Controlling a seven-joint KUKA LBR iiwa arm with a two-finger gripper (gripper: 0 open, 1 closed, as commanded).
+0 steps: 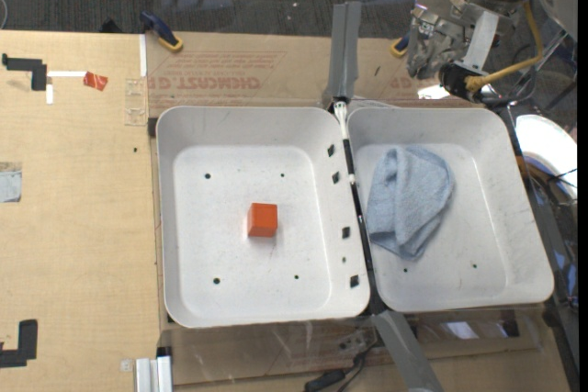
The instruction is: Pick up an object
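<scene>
- Tabletop [64,197], left of frame: bare wood, small red tag [95,81] at upper left; not a target.
- Left bin [184,128]: orange block [263,220] at centre, alone; its flat sides could slip from an off-centre pinch.
- Right bin [496,133]: blue cloth [409,197], crumpled; likely to sag or snag.
- Pincer [432,50], upper right, beyond the bins: opening cannot be told; a long descent risks misalignment.

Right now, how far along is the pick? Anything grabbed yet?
Nothing looks done: the orange block lies on the floor of the left bin and the blue cloth lies crumpled in the right bin. The gripper is up beyond the right bin's far edge, with neither object at it. Approach, grasp and lift all remain.
</scene>
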